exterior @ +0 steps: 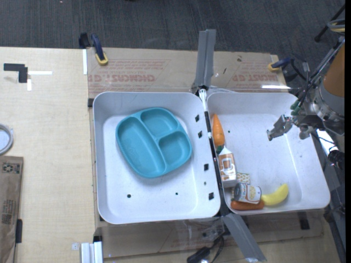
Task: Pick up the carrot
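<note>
Carrot (218, 129) lay tight against bin wall (209, 147), bottle (226, 166) touching its tip. Gripper (289, 127) hung apart, fingers spread, empty. Risk: finger striking wall, carrot slipping.

The carrot (218, 130) is orange with a green tip. A turquoise divided plate (154, 142) lies in the white left bin (104, 163). The banana (276, 195) is yellow, the sausage (245, 205) reddish-orange (its can (247, 192) neighbour has a multicoloured label). The tabletop (44, 119) is pale wood.
</note>
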Motion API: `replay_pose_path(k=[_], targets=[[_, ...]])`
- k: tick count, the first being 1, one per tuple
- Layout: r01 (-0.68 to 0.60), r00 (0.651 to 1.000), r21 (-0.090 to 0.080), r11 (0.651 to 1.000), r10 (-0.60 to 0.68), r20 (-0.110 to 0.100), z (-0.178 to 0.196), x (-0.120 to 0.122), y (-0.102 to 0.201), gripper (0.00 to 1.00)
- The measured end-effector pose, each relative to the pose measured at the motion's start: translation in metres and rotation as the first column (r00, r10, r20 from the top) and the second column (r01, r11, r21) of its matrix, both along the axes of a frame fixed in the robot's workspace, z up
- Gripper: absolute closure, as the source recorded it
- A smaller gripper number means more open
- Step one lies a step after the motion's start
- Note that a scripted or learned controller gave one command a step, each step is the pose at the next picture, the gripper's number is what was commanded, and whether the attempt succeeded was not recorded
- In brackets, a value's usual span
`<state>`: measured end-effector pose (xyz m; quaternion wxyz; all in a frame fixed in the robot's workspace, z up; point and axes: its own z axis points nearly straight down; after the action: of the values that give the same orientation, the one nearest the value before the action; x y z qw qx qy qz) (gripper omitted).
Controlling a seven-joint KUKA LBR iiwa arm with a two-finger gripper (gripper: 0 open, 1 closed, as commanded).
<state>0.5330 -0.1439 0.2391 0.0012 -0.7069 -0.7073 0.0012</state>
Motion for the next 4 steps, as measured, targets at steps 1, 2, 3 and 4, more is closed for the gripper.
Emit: replay_pose_path(k=[1, 2, 3, 4], targets=[[-0.143, 0.99, 0.0, 0.99, 0.143, 0.002, -0.12, 0.08, 0.05, 0.0], [-0.258, 0.966, -0.001, 0.966, 0.258, 0.002, -0.147, 0.069, 0.046, 0.0], [-0.254, 0.967, -0.001, 0.967, 0.254, 0.003, -0.138, 0.069, 0.045, 1.0], [-0.127, 0.992, -0.001, 0.992, 0.127, 0.004, -0.047, 0.104, 0.107, 1.0]])
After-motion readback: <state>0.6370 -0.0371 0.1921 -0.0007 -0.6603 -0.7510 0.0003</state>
